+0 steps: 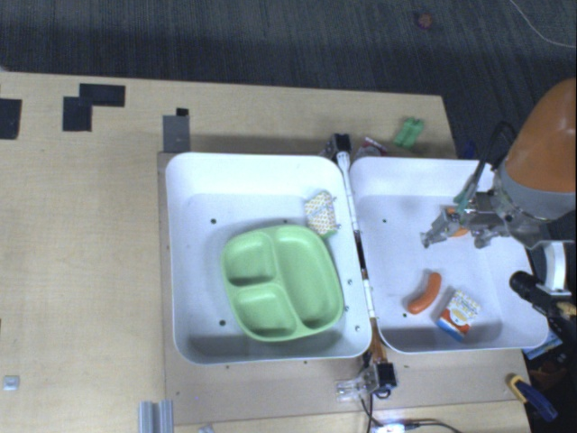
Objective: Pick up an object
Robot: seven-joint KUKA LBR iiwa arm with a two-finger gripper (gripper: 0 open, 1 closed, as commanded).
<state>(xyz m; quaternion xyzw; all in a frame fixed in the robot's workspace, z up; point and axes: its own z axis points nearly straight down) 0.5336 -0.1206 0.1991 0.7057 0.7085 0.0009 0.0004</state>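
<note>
My jaws [448, 227] hang over the right bin [397, 327], toward its far side, and from here I cannot tell whether they are apart or together. Just nearer than them in that bin lies an orange sausage [424, 293], with a small printed packet [460, 313] beside it. The left bin [194, 242] holds a green divided plate [281, 281] and a patterned scrap [320, 211].

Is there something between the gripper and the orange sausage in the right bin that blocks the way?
Nothing visible does. The gripper is over the right bin, and the sausage lies below it in the picture with bare bin floor between them. The small packet lies to the sausage's right, off that path.
</note>
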